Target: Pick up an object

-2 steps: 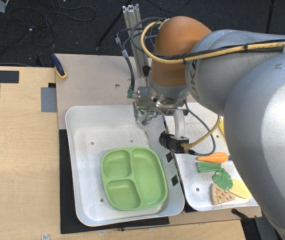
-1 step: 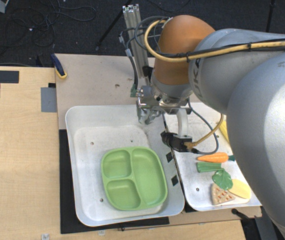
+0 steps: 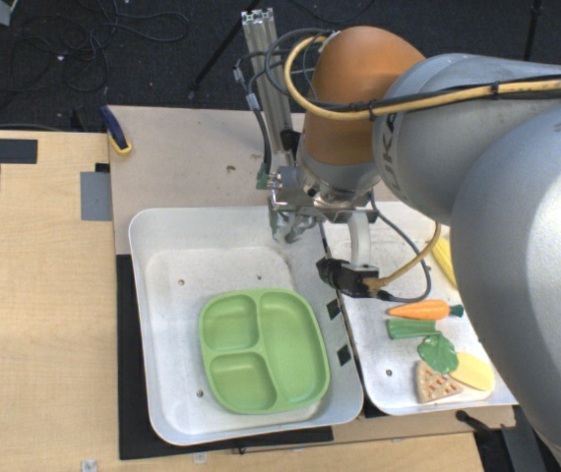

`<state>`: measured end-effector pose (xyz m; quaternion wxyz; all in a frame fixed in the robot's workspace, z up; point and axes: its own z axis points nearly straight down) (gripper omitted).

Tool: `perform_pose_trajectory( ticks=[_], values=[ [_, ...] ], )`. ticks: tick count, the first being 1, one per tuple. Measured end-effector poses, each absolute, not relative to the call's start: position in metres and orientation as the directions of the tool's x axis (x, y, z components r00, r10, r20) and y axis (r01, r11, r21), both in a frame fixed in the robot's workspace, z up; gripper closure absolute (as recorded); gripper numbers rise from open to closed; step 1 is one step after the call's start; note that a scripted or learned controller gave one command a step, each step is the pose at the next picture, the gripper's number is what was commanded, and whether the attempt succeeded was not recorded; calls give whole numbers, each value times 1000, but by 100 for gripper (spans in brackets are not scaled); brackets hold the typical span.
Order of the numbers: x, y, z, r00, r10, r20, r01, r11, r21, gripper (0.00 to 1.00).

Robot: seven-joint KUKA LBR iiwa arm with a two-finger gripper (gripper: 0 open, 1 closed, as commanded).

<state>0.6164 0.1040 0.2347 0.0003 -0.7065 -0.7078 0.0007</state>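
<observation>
A light green divided plate (image 3: 261, 352) lies flat in the left bin (image 3: 153, 293), toward its front. My gripper (image 3: 288, 219) hangs over the back right corner of that bin, behind the plate and apart from it. The right bin (image 3: 391, 389) holds an orange toy carrot (image 3: 420, 311), a green leafy piece (image 3: 436, 350), a pizza slice (image 3: 438, 385) and a pale yellow piece (image 3: 474, 370). A yellow item (image 3: 444, 260) is partly hidden by the arm.
The large grey arm covers the back and right side of the right bin. A metal post (image 3: 266, 87) stands behind the bins. A wooden bench top (image 3: 34, 293) lies to the left. Bare bin floor shows around the plate.
</observation>
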Motion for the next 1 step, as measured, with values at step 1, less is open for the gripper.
perform_pose_trajectory(
  ticks=[1],
  values=[
    [616, 104, 234, -2, 1000, -1, 1000, 2, -2, 0]
  ],
)
